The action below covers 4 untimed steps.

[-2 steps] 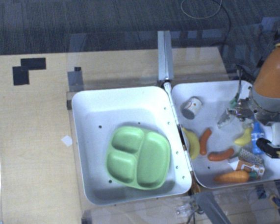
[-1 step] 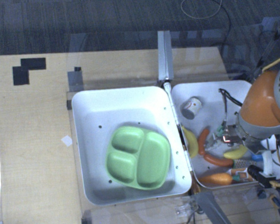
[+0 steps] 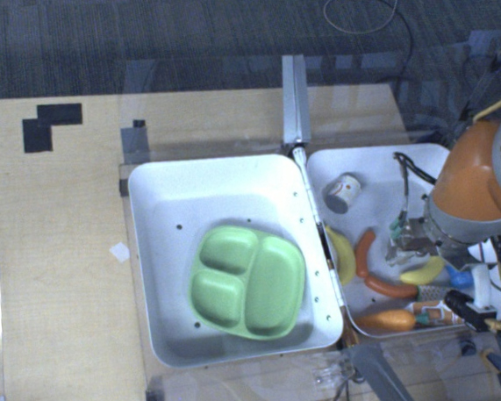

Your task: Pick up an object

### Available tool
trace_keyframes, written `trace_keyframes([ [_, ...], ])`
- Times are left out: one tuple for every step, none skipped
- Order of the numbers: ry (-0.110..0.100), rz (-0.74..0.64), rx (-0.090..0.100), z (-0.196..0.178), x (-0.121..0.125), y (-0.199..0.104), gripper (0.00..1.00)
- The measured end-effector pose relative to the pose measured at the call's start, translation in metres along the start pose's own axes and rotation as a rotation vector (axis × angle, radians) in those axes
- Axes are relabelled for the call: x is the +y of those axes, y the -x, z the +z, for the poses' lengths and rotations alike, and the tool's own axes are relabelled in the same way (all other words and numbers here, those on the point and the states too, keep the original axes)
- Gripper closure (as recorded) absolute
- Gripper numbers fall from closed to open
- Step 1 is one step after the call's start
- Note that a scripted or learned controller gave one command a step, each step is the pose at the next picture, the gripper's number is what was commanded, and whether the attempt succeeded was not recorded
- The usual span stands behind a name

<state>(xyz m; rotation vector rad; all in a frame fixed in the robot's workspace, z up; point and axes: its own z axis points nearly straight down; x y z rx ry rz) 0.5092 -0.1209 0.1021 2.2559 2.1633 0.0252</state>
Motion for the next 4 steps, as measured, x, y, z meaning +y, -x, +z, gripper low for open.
trace_keyframes([
  [0.005,-0.002,-0.001,-0.011,0.002,-0.001,1.0],
  [0.011,-0.005,-0.001,-0.022,0.005,-0.001,1.0],
  [-0.011,0.087,0.0,0.012,0.016,0.035,1.0],
  [-0.016,-0.149,-0.001,-0.108,0.032,0.08,1.0],
])
